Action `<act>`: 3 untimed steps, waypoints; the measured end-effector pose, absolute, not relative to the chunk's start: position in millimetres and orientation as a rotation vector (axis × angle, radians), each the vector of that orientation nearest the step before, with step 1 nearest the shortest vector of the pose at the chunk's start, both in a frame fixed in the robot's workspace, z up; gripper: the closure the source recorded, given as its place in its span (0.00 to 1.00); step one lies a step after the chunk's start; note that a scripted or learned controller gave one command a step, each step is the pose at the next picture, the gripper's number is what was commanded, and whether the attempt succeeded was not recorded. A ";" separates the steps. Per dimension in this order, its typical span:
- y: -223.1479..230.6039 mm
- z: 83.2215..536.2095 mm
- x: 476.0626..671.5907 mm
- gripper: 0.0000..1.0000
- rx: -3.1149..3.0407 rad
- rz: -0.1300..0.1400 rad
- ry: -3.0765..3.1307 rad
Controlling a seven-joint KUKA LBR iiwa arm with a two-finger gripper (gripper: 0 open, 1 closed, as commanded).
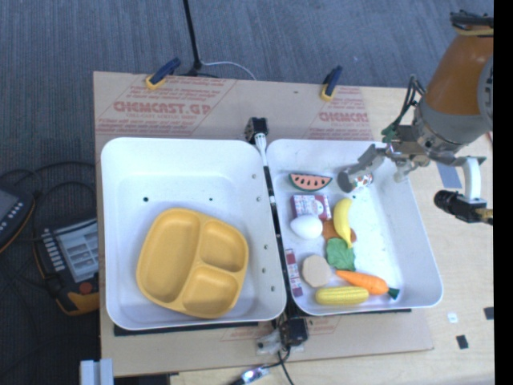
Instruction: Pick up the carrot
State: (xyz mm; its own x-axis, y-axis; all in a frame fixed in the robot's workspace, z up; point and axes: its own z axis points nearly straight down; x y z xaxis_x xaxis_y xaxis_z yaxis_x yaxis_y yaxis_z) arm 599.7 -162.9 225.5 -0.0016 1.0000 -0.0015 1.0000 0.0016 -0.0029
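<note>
1. The brown board tabletop (240, 111) carries two shallow white plastic bins side by side: the right bin (417, 239) lies under and beside the jaws, the left bin (128, 167) well away on the far side of the centre divider.
2. The grey arm with its orange band (461, 74) reaches in over the right bin's upper right corner, wrist tilted so the jaws (353, 176) point down and toward the divider, over the bin's upper part.
3. A yellow three-compartment plastic tray (192, 261) sits in the left bin, far from the jaws.
4. I cannot tell how far the jaws are parted; nothing shows between them.
5. The small orange plastic carrot with a green stub end (365, 280) lies flat near the right bin's front edge, well apart from the jaws, just beside a yellow toy corn cob (342, 296) and near a green leafy toy piece (340, 255).
6. The carrot looks light, stiff and smooth, so it is likely slippery; I would pinch across its thicker middle, square to its length.
</note>
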 end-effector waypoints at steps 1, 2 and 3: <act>-127.0 193.8 521.4 0.00 -2.267 0.009 -2.166; -140.1 92.8 486.2 0.00 -2.131 -0.005 -2.314; -180.3 90.7 488.7 0.00 -1.829 -0.012 -2.562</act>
State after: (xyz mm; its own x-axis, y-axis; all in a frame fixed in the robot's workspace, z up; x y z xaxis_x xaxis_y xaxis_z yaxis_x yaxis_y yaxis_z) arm 488.7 -180.3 90.7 -0.3247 0.9458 -0.0011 0.9458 0.3247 0.0102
